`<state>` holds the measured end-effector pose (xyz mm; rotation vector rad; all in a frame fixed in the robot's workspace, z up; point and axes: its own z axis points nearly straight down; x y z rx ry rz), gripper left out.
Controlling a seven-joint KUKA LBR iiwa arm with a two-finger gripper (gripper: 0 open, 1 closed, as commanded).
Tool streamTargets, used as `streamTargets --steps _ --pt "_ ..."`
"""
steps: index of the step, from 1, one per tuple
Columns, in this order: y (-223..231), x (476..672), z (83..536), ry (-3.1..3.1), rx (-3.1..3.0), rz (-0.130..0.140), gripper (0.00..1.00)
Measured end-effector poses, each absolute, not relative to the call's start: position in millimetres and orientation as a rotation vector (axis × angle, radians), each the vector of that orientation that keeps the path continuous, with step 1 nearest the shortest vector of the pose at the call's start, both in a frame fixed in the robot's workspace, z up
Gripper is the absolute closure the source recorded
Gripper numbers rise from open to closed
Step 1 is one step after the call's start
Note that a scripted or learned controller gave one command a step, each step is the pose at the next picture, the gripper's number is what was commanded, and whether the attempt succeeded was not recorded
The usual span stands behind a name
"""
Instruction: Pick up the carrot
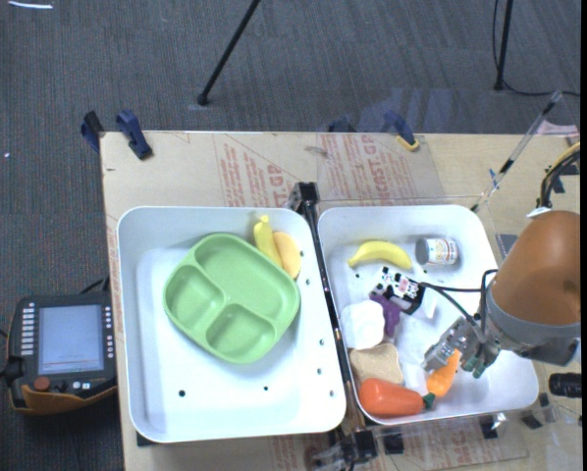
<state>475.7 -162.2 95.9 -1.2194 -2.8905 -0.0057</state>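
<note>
- The bench [225,165] carries 2 shallow white bins side by side; the arm [539,273] reaches over the right bin [475,226] at its front-right corner.
- The left bin [141,361] holds 1 green divided plate [232,297] near its middle.
- The right bin holds a banana [380,254] near its rear edge, a small can [437,252] toward its rear-right corner, a slice of toast [376,363] near its left wall, and an orange pepper-like piece [392,397] along its front edge.
- The gripper [455,353] sits at the front-right of the right bin, directly over the carrot [444,374].
- Jaw state: the fingers stand on either side of the carrot's upper, thick end and the carrot appears pinched between them. Contact looks likely but the grip depth is hard to judge.
- Carrot position: near the front edge of the right bin, just right of the orange pepper-like piece, with its lower end close to or touching that piece.
- Carrot orientation: the long axis runs diagonally, from the gripper down toward the front-left. The green tip [429,399] points at the front edge.
- Step in hand, as judged: grasp closure, just ahead of the lift.
- Next move, as judged: a straight vertical lift with the jaws kept clamped. The grip sits near 1 end, so the carrot may swing or slip; a slow rise would limit this.
</note>
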Motion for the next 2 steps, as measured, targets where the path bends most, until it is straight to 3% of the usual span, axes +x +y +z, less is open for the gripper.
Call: streamTargets --steps 1,2 --pt "-118 478.1 156 -2.937 -1.122 -0.004 1.00" --pt "-151 475.0 149 -2.348 -2.081 0.003 1.00"
